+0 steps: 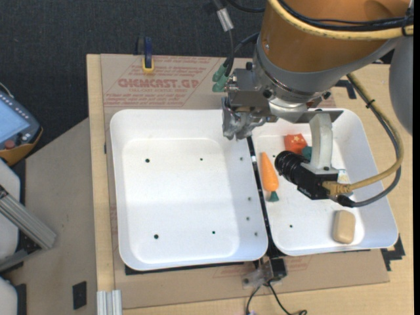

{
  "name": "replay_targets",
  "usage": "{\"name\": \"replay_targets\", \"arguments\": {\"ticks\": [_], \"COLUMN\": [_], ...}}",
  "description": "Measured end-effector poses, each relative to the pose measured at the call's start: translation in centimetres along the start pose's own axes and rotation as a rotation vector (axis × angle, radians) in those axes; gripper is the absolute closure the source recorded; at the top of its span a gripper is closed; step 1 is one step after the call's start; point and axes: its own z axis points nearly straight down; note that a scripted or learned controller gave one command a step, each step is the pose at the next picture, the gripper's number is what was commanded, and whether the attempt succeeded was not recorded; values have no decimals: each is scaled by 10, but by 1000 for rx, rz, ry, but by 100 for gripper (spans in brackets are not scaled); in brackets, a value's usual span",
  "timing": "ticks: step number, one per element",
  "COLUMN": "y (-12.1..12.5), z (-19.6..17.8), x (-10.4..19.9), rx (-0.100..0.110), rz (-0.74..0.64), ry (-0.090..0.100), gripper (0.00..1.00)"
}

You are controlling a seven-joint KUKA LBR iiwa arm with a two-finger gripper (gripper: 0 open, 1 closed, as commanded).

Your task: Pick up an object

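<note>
I have the arm (341, 25) reaching in across the far edge of the right bin (375, 195). The jaws hang low at the far end of the seam where that bin meets the left bin (121, 176). From this slant I cannot tell how far the jaws are open, or whether they have hold of anything.

All three things I could pick lie in the right bin. An orange carrot (267, 170) lies close along the bin's left edge, just beside the seam, with its green end towards the near edge. A small red block (295, 140) sits towards the far edge, near the carrot's blunt end and partly hidden by the robot. A beige block (343, 227) rests well apart from both, by the near right corner.

Both bins stand on the bench (184, 77).
</note>
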Motion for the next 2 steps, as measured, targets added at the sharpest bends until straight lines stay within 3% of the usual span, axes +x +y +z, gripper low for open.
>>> {"name": "replay_targets", "arguments": {"ticks": [1,2], "y": [-1,-2], "z": [22,60], "x": [46,-8], "rx": [15,17], "rz": [-3,6], "ry": [-4,-5], "gripper": [100,100]}}
